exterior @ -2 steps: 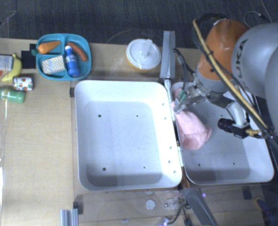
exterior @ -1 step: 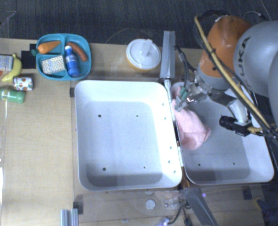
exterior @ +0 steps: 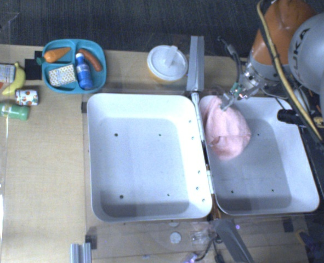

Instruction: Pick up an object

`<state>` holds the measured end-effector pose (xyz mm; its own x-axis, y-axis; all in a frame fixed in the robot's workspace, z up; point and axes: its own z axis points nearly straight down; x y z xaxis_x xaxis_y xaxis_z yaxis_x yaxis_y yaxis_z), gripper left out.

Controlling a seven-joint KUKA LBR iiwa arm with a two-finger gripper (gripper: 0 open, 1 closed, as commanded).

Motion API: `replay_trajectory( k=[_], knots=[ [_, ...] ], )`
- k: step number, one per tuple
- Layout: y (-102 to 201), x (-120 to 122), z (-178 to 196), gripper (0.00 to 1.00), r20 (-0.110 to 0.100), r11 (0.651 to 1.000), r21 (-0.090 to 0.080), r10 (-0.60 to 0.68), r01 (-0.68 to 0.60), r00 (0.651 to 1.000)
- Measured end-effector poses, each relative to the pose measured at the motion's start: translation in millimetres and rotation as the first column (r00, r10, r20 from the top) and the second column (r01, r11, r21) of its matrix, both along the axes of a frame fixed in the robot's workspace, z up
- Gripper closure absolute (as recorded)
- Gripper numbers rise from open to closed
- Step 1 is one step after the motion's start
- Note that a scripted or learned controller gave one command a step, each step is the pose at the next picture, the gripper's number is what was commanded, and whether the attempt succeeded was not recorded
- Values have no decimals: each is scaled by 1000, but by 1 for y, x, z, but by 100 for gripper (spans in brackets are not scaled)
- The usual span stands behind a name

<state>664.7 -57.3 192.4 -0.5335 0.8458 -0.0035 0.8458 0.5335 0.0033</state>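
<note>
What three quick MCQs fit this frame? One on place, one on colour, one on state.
1. Where does the pink cloth lie?
A. left bin
B. right bin
C. bench

2. What colour is the divided tray beyond the bins?
A. blue
B. red
C. white

3. How does the tool stand to the cloth?
A. at its top edge
B. far off over the left bin
C. beneath it

Key: 1 B, it sits against the right bin's left wall. 2 A, its rim is blue. 3 A, the tool's tip meets the cloth's upper edge.

The grey robot arm (exterior: 315, 53) has letters on it that look like "KUKA". No other words can be read.
</note>
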Motion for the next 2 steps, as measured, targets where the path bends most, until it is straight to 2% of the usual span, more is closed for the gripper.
replay_trajectory(
  k=[1, 2],
  knots=[
    [47, 5, -6, 100, 1, 919, -1, 395, -395, 919],
    [61, -12, -7, 100, 1, 996, 0, 84, -84, 996]
  ],
)
